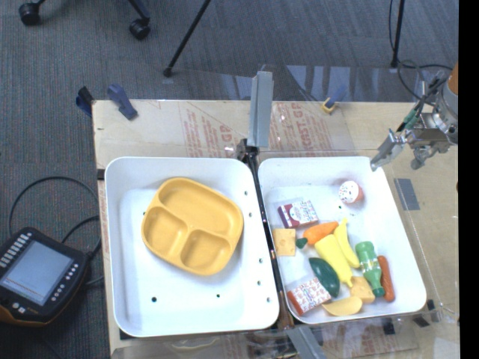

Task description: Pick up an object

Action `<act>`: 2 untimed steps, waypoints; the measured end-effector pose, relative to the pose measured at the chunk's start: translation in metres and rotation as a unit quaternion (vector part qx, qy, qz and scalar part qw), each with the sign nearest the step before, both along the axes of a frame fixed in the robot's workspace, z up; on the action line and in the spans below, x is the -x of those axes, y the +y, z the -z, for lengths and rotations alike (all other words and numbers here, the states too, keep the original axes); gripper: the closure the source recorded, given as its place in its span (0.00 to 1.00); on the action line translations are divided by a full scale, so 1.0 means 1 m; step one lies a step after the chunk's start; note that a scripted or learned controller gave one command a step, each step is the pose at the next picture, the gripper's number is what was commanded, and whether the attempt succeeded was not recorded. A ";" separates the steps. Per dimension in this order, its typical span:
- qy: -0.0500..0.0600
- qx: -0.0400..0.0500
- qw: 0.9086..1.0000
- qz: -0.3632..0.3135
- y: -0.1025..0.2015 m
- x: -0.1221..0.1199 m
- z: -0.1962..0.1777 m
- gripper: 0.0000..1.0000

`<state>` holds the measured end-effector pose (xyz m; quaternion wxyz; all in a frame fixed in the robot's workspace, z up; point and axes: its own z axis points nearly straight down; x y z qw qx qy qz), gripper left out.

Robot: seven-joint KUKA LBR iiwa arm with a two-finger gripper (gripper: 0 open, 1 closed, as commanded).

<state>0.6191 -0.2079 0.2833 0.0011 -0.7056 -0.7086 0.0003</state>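
With the tool (400,146) parked at the frame's right edge above the right bin's (389,193) upper corner, spread or shut impossible to tell, nothing visibly held, and the toy food (340,264) heaped lower right, likely to nudge neighbours and close on nothing.

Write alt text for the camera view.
The gripper hangs above the right bin's far right corner, holding nothing. That bin holds toy food; the left bin holds a yellow divided plate.
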 end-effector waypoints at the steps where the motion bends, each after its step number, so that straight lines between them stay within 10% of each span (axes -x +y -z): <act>1: 0.007 -0.002 0.999 -0.040 0.087 0.022 0.130 0.00; 2: 0.000 0.000 0.996 -0.087 0.090 0.061 0.113 0.00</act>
